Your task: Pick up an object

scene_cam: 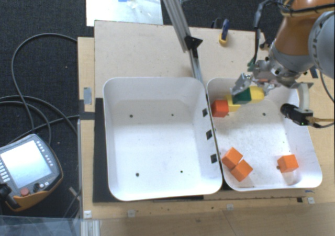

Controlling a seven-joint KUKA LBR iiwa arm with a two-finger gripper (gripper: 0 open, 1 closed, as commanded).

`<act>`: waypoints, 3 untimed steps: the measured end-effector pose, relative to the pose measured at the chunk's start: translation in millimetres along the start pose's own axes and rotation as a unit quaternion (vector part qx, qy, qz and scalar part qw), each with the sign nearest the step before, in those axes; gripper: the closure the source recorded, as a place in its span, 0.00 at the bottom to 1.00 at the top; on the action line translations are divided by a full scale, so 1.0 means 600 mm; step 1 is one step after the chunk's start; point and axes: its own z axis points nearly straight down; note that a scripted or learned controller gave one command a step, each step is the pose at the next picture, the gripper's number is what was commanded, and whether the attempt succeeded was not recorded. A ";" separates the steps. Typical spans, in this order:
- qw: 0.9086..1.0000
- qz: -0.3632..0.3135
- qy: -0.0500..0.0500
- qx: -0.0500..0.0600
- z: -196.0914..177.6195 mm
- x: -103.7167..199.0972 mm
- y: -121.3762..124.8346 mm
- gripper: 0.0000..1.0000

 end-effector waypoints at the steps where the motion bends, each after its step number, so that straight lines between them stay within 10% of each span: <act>1: 1.000 -0.002 0.001 -0.001 -0.018 0.001 0.001 1.00; 2: 1.000 -0.004 0.001 -0.001 -0.005 0.113 0.033 1.00; 3: 1.000 -0.004 0.001 0.003 0.043 0.226 -0.021 1.00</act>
